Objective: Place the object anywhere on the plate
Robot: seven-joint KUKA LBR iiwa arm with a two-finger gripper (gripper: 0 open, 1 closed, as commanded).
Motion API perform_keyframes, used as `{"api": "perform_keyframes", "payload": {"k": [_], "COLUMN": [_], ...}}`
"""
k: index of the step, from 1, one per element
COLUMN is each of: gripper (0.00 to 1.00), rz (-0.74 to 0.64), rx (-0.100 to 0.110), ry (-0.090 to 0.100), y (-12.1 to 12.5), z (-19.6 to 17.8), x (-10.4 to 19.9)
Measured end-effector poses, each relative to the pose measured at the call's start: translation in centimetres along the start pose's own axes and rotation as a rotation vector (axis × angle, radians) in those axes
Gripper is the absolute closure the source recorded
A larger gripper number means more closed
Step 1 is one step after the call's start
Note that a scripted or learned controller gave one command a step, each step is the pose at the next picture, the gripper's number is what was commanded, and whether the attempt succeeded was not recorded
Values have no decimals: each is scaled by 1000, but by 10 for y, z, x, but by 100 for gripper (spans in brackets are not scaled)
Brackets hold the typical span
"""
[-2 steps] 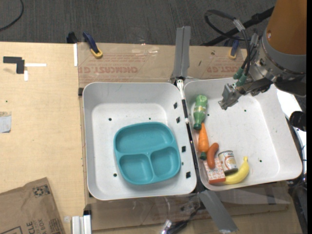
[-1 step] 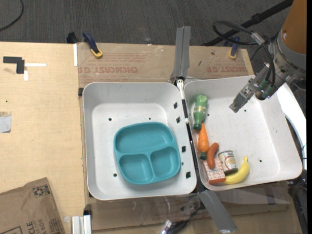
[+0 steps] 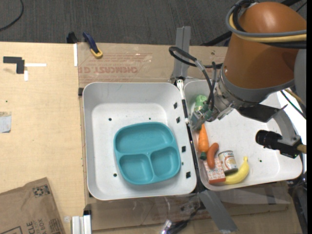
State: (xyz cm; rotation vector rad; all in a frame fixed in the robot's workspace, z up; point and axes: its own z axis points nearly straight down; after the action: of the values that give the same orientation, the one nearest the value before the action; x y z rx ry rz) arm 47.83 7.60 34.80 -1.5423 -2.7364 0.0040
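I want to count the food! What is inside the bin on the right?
In the right bin lie a carrot, a sausage, a can, a banana, a red box and something green. The arm covers the bin's far part, so anything there is hidden.

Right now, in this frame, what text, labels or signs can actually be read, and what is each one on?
"CHEMCAST GE...", faint red and upside down, on the cardboard sheet behind the bins.
"CLE", partial black letters beside a recycling symbol, on the brown cardboard piece at lower left.
Can label: too small to read.
Red packet: too blurred to read.
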Motion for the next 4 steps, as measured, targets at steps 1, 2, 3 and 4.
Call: {"api": "perform_keyframes", "payload": {"k": [1, 2, 3, 4], "gripper": [100, 100, 100, 100], "rz": [-1, 17, -581, -789], "rx": [2, -2, -3, -3], "ry": [-2, -1, -2, -2], "y": [1, -29, -64, -105], "z": [-9, -94, -94, -72], "x": [-1, -49, -107, -174]}}
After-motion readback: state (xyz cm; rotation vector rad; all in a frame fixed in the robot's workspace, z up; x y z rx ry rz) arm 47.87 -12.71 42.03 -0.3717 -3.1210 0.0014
